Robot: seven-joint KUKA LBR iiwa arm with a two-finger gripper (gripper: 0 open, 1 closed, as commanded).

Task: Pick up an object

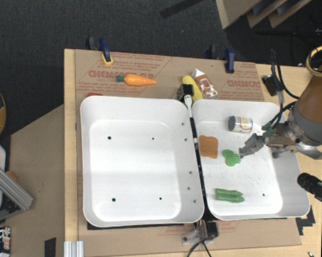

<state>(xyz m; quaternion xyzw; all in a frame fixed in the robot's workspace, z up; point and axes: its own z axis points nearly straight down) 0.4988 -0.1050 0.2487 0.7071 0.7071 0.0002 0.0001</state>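
Observation:
The right bin (285, 208) holds several items: a small grey and yellow can (240, 124) lying on its side, a brown bread-like slice (208, 146), a small green lump (231, 158) and a long green pickle-shaped piece (230, 195). My gripper (249, 147) reaches in from the right and hangs over the middle of that bin. It sits just right of and slightly above the green lump, below the can. Nothing shows in its grasp.
The left bin (135, 111) stands beside the right one. Behind the bins, on the brown board, lie a toy carrot (137, 80), a yellow banana-like piece (190, 85) and a brown and white packet (206, 86). Blue clamps (228, 60) hold the board's far edge.

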